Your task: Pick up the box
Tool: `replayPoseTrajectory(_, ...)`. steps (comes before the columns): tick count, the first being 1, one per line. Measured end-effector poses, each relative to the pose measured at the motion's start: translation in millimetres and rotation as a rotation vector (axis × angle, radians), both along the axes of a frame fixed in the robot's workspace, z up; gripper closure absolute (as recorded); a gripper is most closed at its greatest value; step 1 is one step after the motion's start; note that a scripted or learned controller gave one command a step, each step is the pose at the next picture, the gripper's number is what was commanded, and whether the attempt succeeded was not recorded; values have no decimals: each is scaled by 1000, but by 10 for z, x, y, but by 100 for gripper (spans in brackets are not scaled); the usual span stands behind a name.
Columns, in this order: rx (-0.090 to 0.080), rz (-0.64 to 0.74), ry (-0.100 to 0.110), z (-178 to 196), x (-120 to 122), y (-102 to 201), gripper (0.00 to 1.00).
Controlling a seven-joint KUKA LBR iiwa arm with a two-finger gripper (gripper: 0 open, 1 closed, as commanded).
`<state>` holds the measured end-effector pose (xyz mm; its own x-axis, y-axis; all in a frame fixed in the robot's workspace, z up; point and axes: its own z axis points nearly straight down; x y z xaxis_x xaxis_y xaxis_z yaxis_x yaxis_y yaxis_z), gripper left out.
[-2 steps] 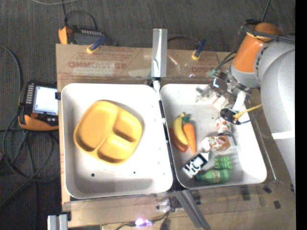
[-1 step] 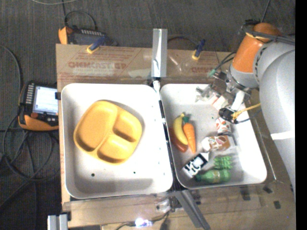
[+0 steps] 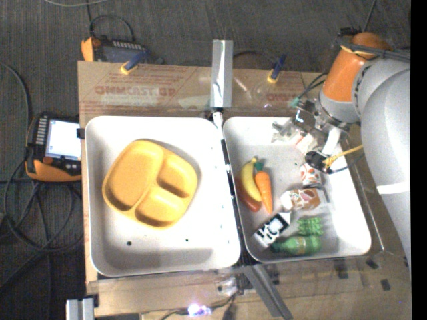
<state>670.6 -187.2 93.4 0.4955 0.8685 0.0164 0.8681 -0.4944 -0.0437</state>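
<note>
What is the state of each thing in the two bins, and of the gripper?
Yellow tray: upright, lies in the left bin.
Banana: lies beside the carrot.
Carrot: lies flat, green top away from the camera.
Box: lies flat in the right bin, not gripped.
Gripper: above the right bin's far end.

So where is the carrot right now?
The carrot lies in the right bin, toward its left side, right beside the banana and just above the small black-and-white box.
</note>
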Motion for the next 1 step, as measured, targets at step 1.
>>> replayPoseTrajectory(1, 5, -16, 4, 0, 15, -15, 0)
